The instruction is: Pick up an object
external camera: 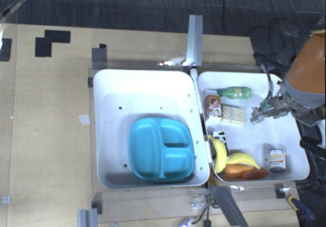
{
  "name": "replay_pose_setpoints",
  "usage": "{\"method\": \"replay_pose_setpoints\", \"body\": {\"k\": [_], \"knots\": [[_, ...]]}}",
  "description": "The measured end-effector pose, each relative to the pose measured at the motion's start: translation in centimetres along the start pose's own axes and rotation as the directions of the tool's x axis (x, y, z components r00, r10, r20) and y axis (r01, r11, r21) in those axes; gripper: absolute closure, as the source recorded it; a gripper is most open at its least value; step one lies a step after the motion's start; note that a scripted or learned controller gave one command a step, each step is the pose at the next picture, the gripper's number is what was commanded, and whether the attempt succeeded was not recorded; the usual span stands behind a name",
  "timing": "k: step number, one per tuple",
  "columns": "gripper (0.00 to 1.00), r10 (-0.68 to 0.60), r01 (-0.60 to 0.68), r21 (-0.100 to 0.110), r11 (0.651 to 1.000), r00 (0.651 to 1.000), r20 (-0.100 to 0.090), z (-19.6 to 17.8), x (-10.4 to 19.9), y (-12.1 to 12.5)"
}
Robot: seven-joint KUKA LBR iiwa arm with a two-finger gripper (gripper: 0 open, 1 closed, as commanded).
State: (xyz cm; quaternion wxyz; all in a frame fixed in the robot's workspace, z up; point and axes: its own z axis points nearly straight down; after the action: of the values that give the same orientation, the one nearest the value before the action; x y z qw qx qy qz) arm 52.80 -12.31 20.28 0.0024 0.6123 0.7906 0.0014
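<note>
Objects for picking all in right bin (303, 170): green bottle (235, 93) lying on its side near far wall; small brown carton (213, 107) just below its left end, hard against the divider side; patterned packet (233, 115) touching the carton's right edge. Bananas (229, 157) at near-left corner, one upright along the divider wall, one curved across the front. Orange carrot-like piece (243, 172) lying just under the bananas, against the near wall, darker red end toward the right. Small can (276, 160) upright at near-right, apart from the fruit pile.

Claw (257, 114) low over right bin, mid-height of bin, just right of patterned packet, left of open white floor. Nothing visible between the tips. Spread or pressed together: cannot tell, too small and blurred at this angle. Arm (308, 76) entering from right, orange band over far-right corner of bin, cable looped past the bin's far-right rim.

Obstructions: packet and carton crowd the claw's left side; bottle close on the far side; can and fruit well apart on the near side.

Left bin (109, 98) holding blue divided tray (162, 148), set toward near-right, close to the divider. Tabletop (46, 134) light wood, black marks at far left.
</note>
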Motion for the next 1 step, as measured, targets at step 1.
{"method": "replay_pose_setpoints", "body": {"k": [1], "knots": [[1.00, 0.312, -0.312, 0.005, 0.950, 0.950, -0.001, 2.31, 2.03, 0.65]]}}
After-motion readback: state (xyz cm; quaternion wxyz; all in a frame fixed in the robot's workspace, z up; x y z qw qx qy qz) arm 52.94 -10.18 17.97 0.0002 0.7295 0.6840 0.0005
